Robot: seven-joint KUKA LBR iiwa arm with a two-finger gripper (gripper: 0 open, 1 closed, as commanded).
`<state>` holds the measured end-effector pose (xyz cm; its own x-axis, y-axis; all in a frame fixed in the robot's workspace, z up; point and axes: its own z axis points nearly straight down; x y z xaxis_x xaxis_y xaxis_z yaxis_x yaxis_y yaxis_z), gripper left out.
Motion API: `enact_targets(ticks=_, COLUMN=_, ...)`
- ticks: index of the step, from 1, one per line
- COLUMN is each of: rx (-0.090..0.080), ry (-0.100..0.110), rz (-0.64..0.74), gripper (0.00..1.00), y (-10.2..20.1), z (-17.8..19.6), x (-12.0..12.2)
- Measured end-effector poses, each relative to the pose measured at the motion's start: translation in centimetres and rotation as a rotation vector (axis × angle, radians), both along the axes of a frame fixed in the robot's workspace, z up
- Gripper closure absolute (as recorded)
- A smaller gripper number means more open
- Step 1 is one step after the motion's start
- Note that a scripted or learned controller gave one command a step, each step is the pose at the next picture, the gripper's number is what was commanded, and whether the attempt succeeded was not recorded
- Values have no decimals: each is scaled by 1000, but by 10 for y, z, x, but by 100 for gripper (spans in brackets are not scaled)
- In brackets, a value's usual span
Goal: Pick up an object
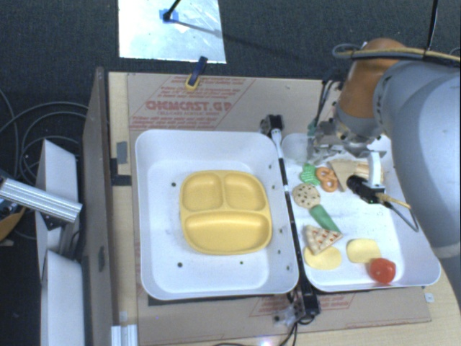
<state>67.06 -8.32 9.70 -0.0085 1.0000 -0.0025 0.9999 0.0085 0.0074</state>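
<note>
even overhead light, soft focus, mild glare

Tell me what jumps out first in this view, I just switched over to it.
The yellow divided plate stands out first, sitting alone in the middle of the left bin. Next is the grey arm with its orange band reaching in from the right over the far end of the right bin. Below it lies scattered toy food: a pizza slice, a cookie and a red tomato.

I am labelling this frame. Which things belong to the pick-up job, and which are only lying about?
Job: gripper; right bin with cookie, pretzel, pizza slice, tomato, green piece.

Lying about: left bin, yellow tray, foil sheet, cables.
</note>
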Motion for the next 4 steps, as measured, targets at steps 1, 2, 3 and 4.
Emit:
enact_targets(ticks=1, rx=0, ry=1, rz=2, gripper=0, y=0, z=-1, x=0)
enact_targets(ticks=2, rx=2, ry=9, rz=-10, gripper=0, y=-22, z=-13, x=-38)
enact_targets(ticks=3, rx=2, ry=1, rz=-3, gripper=0, y=-29, z=-11, x=0)
enact_targets(ticks=4, rx=1, ry=3, rz=-7, gripper=0, y=-40, z=-11, x=-1)
